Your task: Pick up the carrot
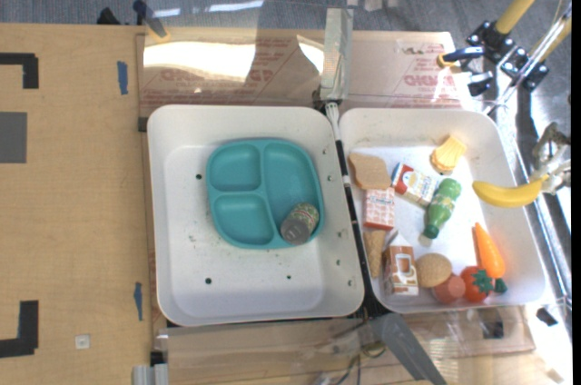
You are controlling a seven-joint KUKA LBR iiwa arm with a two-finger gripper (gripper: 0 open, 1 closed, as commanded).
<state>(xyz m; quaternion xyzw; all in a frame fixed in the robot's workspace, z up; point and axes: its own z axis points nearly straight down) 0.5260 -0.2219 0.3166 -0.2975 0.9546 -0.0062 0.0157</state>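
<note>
Small orange plastic carrot (488, 251) lies loose by right wall of right white bin (516, 192), near red tomato (473, 282), ungrasped. Fingers' state: cannot tell.

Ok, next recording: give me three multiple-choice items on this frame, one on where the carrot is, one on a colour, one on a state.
1. Where does the carrot lie?
A. In the right bin, near its right wall
B. On the teal tray
C. On the cardboard left of the bins

2. What colour is the divided tray in the left bin?
A. Red
B. Teal
C. Yellow

3. How does the can rest?
A. Upright in the right bin
B. On its side in a tray compartment
C. Stacked on the bread

Answers:
1 A: the carrot lies beside the right bin's right wall, just above the tomato.
2 B: the tray is plainly teal.
3 B: the can lies tipped in the tray's lower right compartment.
</note>
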